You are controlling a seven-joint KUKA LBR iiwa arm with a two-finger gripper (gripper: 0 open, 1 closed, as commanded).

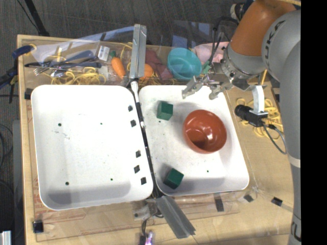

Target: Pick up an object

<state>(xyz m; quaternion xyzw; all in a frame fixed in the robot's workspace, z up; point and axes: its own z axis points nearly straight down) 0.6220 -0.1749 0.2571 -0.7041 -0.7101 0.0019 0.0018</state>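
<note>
Camera view: The grey KUKA arm (276,29), with its orange band above the wrist, is reaching in from the right side of the bench (102,223). Its end effector (202,90) is hanging over the far edge of the right bin (232,175), near that bin's far right corner. The two metal fingers (190,90) are standing spread apart, with nothing between them.

The right bin is carrying three objects. A red bowl (205,130) is sitting upright toward the bin's right edge, just on the near side of the end effector and apart from it. One dark green block (164,111) is lying near the bin's far left corner, beside the bowl but not touching it. A second dark green block (173,178) is resting close to the bin's near edge, toward its left corner, well apart from the first.

The left bin (46,188) is sitting side by side with the right bin, the two rims touching along the middle of the bench.

Along the far edge of the bench, a teal bowl (183,63) is lying tilted just beyond the right bin, close to the end effector. An orange carrot-shaped toy (117,65) and loose yellow rubber bands (76,77) are lying beyond the left bin.
</note>
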